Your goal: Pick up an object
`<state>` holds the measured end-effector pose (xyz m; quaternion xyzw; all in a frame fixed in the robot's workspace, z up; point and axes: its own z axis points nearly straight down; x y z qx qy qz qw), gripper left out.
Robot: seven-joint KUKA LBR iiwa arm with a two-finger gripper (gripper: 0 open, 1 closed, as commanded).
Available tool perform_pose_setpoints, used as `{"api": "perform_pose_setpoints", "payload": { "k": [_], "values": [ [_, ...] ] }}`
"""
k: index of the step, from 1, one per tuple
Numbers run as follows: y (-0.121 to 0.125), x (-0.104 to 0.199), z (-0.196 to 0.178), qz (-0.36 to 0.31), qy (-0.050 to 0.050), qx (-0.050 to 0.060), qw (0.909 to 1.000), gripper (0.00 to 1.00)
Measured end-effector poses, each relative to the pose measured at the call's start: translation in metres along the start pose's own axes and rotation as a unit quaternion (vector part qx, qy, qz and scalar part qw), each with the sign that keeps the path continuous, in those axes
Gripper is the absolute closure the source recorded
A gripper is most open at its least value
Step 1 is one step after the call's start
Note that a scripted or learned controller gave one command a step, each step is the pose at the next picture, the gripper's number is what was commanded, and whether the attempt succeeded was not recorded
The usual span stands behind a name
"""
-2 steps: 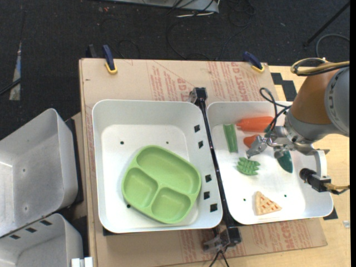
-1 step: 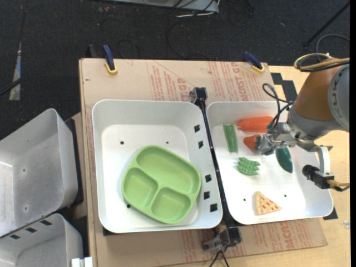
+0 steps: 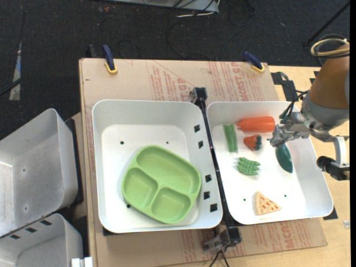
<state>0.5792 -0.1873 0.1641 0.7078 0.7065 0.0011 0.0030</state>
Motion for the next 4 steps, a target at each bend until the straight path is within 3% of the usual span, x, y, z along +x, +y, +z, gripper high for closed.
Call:
{"api": "perform_pose_setpoints", "payload": {
  "k": [2, 3, 4],
  "values": [
    [0.001, -0.004, -0.123, -0.003, 0.0, -0.001, 1.0, 1.0],
    [0.001, 0.048, -0.113, -0.005, 0.002, 0.003, 1.0, 1.0],
    [0.022, 0.102, -0.1, -0.005, 0.002, 0.003, 1.0, 1.0]
  ]
}}
